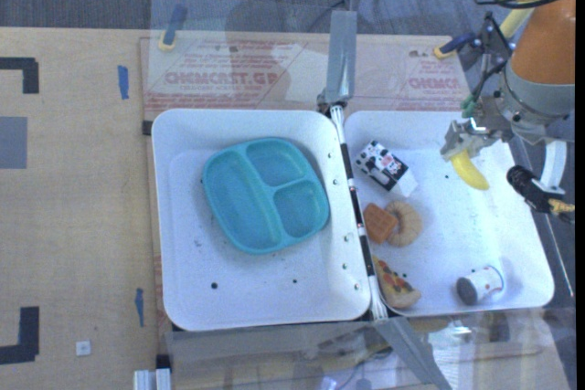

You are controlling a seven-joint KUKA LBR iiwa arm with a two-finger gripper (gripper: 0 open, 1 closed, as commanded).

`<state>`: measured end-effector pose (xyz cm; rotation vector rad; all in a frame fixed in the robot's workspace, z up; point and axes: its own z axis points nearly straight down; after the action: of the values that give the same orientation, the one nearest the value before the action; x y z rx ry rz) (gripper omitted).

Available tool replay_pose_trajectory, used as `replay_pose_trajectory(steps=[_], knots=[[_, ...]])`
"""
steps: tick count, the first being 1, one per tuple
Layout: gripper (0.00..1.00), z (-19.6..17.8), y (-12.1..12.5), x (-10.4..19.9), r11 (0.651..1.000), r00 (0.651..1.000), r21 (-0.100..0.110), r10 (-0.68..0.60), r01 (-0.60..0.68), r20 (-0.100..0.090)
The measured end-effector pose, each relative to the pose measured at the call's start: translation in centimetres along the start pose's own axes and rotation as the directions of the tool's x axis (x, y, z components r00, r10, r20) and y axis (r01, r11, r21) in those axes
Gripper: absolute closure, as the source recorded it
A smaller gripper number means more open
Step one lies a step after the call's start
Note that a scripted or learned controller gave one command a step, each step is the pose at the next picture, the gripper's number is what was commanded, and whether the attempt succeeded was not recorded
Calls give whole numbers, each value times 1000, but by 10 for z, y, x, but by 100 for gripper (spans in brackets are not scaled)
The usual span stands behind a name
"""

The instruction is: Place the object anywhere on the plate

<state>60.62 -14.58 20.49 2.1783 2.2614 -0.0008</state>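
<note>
The banana [470,170] lies in the right bin [512,288] near its far right side, its upper end just under the gripper [463,138], whose grip I cannot tell, well apart from the plate [265,194] in the left bin [183,288].

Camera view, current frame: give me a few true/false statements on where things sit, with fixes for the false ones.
1. The blue plate lies in the left bin. True.
2. The banana is on the plate. False: it is in the right bin, just below the end effector.
3. The donut lies in the right bin. True.
4. The small cup stands upright. False: it lies on its side near the right bin's lower right corner.
5. The plate has food on it. False: its three compartments are bare.
</note>
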Motion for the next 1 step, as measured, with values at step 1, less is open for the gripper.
replay_pose_trajectory(steps=[1], knots=[[100,-17,-44,96,1000,1000,3,-18,18,-2]])
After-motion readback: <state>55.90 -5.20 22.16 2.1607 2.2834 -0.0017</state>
